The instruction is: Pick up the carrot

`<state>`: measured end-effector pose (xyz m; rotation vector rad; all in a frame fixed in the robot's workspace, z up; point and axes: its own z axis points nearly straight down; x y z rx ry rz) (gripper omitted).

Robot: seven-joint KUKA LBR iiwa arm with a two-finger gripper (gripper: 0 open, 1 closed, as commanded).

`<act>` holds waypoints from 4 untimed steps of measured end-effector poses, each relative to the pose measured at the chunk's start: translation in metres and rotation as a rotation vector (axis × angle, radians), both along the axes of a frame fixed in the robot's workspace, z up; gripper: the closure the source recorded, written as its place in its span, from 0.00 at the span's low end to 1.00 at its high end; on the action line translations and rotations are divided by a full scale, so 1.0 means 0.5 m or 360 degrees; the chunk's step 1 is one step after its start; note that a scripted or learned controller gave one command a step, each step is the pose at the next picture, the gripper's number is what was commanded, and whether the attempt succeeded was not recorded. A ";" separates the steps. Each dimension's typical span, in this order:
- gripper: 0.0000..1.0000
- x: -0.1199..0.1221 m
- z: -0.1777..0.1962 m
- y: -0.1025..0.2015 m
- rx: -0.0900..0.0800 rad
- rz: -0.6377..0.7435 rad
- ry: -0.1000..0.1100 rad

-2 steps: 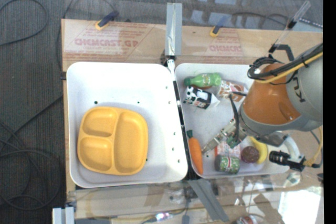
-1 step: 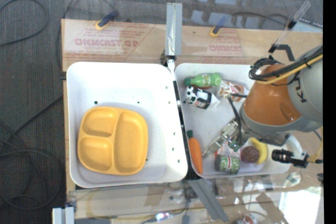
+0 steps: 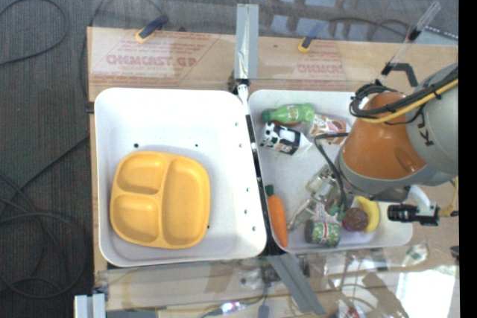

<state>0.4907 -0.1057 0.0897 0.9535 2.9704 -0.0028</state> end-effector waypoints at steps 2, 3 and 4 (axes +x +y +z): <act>0.00 -0.001 -0.002 -0.073 0.0011 0.0269 0.0012; 0.00 -0.012 0.113 -0.166 0.0009 0.0575 0.0037; 0.00 0.016 -0.004 -0.048 0.0006 0.0444 0.0026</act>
